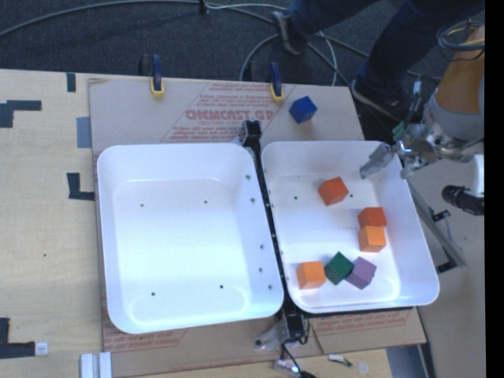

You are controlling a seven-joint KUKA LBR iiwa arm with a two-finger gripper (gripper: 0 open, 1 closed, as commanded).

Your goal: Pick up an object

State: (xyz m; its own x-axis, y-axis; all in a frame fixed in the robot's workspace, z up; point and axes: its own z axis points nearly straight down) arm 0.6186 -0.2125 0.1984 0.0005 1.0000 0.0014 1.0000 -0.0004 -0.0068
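camera view: gripper [387,157] hanging over right bin [421,242] upper right rim, arm reaching in from right. jaw state: cannot tell, nothing seen in grip. pick candidates sitting loose on right bin floor: orange cube [333,190] nearest, two orange blocks [372,228] stacked-looking mid-right, orange/green/purple cluster [337,270] bunching at front. matte hard-edged cubes, smooth white plastic. left bin [118,211] bare-floored. blue cube [302,109] lying outside on cardboard.

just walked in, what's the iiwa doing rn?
A pick attempt, nothing grabbed yet. The gripper sits over the right bin's upper right corner, above the blocks. In that bin lie four orange cubes, one near the middle, two stacked close at the right, one at the bottom beside a green cube and a purple cube. A blue cube lies outside on the cardboard.
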